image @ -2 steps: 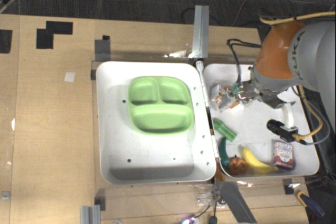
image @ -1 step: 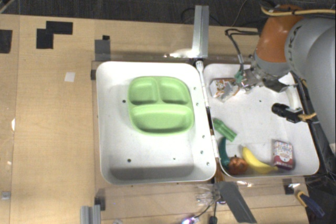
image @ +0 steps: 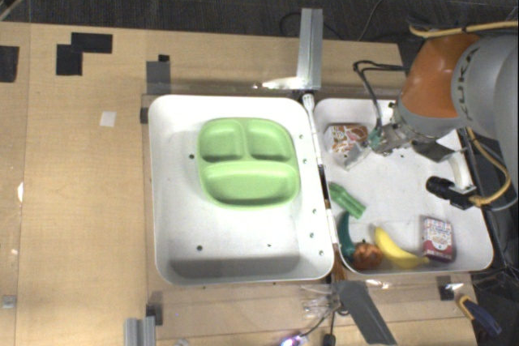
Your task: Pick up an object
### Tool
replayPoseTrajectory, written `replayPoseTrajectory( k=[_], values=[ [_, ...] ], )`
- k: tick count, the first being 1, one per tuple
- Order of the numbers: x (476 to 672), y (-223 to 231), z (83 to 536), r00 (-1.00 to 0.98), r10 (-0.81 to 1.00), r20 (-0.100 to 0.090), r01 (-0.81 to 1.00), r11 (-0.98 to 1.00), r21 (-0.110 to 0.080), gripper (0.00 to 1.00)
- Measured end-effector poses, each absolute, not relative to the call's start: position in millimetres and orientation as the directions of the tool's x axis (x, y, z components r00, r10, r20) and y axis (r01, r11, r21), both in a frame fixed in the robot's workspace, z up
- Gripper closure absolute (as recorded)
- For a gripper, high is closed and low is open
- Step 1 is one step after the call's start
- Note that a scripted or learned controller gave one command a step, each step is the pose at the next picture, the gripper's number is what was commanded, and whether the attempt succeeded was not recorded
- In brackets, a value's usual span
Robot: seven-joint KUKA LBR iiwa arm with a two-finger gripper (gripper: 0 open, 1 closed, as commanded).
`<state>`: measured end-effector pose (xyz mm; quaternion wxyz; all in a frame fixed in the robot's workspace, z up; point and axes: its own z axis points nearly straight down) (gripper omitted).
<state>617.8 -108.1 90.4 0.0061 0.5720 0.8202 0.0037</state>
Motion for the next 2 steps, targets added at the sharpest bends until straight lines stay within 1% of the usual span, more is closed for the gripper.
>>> replayPoseTrajectory(
  k=[1,2],
  values=[
    [583.8,-91,123,-0.299,0.954,0.000,0.954,0.299,0.003,0.00],
    [576.5,-77,184,-0.093,0.996,0.000,0.996,0.093,0.002,0.00]
  ],
)
